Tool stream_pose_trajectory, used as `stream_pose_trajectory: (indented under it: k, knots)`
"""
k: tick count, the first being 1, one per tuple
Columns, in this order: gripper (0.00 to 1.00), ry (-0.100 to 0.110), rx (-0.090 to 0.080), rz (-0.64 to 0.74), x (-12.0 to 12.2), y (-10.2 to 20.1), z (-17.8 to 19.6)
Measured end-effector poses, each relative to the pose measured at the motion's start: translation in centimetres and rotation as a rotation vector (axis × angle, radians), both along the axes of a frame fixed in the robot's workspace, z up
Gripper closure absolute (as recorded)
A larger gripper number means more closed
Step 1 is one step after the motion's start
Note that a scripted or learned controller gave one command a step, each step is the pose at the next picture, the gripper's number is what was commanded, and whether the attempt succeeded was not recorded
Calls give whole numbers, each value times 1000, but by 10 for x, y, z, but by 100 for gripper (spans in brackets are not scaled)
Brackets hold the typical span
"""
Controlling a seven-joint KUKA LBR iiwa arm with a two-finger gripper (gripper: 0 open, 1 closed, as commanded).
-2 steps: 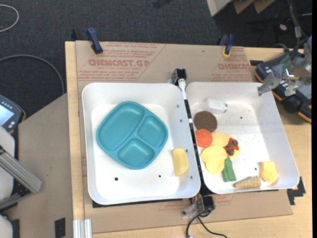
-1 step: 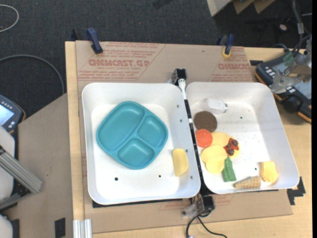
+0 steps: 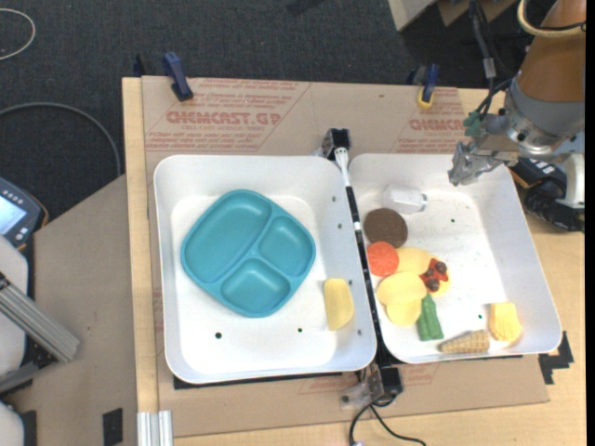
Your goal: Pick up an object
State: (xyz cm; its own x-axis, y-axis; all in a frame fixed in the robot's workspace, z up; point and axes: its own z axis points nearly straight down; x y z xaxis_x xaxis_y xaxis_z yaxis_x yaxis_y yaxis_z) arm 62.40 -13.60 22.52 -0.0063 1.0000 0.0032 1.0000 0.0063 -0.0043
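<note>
My gripper (image 3: pixel 468 167) hangs over the far right corner of the right bin (image 3: pixel 537 282), above bare white floor. Nothing shows in it. The nearest item is a small white piece (image 3: pixel 406 198), to its left and a little nearer. Below that lie a brown disc (image 3: pixel 384 226), a red-orange round piece (image 3: pixel 382 257), yellow pieces (image 3: pixel 403 287), a small dark red item (image 3: pixel 434 272), a green piece (image 3: pixel 429 320), a tan cone (image 3: pixel 465 343) and a yellow ridged piece (image 3: pixel 504 321).
The left bin (image 3: pixel 168 249) holds a teal divided plate (image 3: pixel 246 252) and a yellow piece (image 3: pixel 337 303) near its right wall. A black clamp (image 3: pixel 337 142) sits where the bins meet at the far edge. Blue clips (image 3: pixel 177 74) pin the cardboard base.
</note>
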Motion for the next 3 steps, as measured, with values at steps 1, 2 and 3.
stream_pose_trajectory:
  k: [1,2,3]
  knots:
    - [100,-18,-13,-13,-17,-94,119]
    - [100,7,3,0,-34,-9,16]
    - [100,3,1,0,-18,57,-45]
